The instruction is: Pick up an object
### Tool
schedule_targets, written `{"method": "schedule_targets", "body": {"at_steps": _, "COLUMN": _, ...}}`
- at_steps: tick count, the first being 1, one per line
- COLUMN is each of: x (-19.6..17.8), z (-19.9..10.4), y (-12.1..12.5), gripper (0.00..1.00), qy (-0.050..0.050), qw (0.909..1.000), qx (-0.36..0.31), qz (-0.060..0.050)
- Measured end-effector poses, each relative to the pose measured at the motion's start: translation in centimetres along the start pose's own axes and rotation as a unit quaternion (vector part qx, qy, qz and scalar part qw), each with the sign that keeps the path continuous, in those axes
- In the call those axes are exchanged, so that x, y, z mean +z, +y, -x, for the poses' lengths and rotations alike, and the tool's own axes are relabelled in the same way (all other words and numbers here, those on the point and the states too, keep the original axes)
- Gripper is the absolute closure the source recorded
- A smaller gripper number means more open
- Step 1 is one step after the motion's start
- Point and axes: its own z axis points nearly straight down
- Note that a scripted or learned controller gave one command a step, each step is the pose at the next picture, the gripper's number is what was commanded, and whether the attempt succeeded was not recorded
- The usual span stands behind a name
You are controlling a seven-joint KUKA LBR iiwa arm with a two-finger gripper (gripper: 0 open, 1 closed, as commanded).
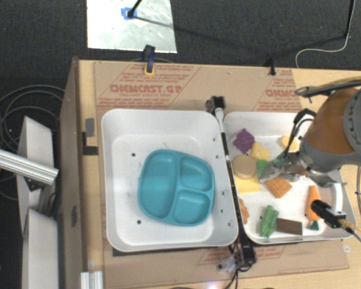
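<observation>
Arm: over right bin. Gripper: low among toy food, beside waffle piece; finger state cannot be told. Left bin: blue divided plate. Cardboard: printed "CHEMCAST".

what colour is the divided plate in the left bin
The divided plate is light blue, a turquoise shade, plain with no pattern; the camera view shows it clearly.

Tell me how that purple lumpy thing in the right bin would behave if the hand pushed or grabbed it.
The purple piece looks like small toy food, so probably light and stiff. Its bumpy shape may slip between fingers. It sits close to a yellow piece, so a push would likely nudge that too.
</observation>
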Motion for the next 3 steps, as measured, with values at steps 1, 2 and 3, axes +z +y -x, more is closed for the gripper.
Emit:
{"method": "schedule_targets", "body": {"at_steps": 1, "x": 0.0, "z": -2.4, "y": -4.3, "gripper": 0.00, "qy": 0.002, "qw": 1.0000, "qx": 0.003, "qz": -0.004}}
{"method": "schedule_targets", "body": {"at_steps": 2, "x": -4.4, "z": -0.4, "y": 4.0, "gripper": 0.00, "qy": -0.001, "qw": 1.0000, "qx": 0.000, "qz": 0.003}}
{"method": "schedule_targets", "body": {"at_steps": 3, "x": -0.5, "z": -3.1, "y": -2.9, "gripper": 0.00, "qy": 0.002, "qw": 1.0000, "qx": 0.003, "qz": -0.007}}
